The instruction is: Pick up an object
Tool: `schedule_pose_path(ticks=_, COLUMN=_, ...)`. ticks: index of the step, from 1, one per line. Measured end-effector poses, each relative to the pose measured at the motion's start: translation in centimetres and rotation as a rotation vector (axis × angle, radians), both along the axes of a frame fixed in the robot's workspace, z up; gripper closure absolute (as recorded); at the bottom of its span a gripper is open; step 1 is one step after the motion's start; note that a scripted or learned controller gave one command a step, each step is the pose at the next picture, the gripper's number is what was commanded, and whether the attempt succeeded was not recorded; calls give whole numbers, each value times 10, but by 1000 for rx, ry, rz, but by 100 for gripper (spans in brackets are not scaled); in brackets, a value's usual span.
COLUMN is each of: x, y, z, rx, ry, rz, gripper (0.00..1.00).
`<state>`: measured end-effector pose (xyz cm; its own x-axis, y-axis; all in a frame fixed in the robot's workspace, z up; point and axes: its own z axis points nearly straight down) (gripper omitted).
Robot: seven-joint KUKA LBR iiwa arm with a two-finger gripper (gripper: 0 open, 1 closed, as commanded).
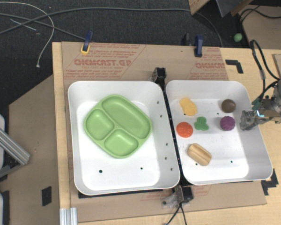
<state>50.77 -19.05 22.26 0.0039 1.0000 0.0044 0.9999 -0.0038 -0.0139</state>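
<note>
The right bin (234,170) holds several small food toys: a yellow piece (188,106), a brown ball (228,105), a purple ball (227,123), a green clover-shaped piece (201,123), a red-orange round piece (184,129) and a tan bread roll (199,153). My gripper (250,118) sits at the bin's right rim, just right of the purple ball, with nothing seen in it.
The left bin (84,172) holds a green three-compartment plate (117,125). Blue clamps (87,41) (198,45) pin the cardboard sheet at the back. Cables lie on the dark floor at the far left.
</note>
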Motion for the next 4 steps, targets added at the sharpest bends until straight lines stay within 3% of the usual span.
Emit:
schedule_pose_path(ticks=1, x=3, y=0, z=7, rx=-3, ry=-13, rz=4, gripper=0)
schedule_pose_path(ticks=4, x=11, y=11, z=-141, rx=-1, ry=-8, rz=4, gripper=0)
